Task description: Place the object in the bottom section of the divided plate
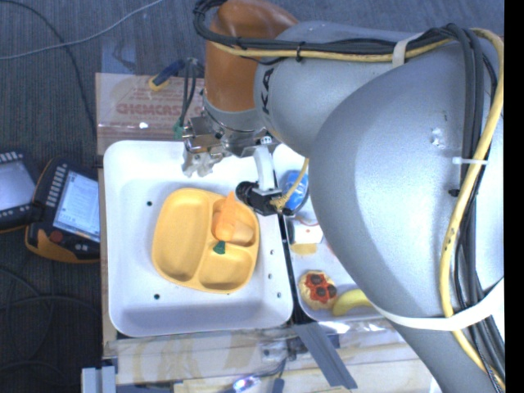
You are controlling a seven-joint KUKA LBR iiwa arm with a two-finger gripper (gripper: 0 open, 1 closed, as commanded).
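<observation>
Camera view arm point(393, 137): you see it reaching over the left bin point(123, 301)
Divided plate point(176, 240): centred in that bin
Orange object point(233, 219): in its upper-right section, not the bottom; placement looks unfinished
Gripper point(199, 164): above the plate; grip state unreadable

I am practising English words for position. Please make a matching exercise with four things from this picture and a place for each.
Things:
1. yellow divided plate
2. orange object
3. banana
4. gripper

Places:
A. in the right bin, near its lower edge
B. above the plate, over the left bin's top edge
C. in the middle of the left bin
D. on the plate's right side

Pairs: 1-C, 2-D, 3-A, 4-B
</observation>
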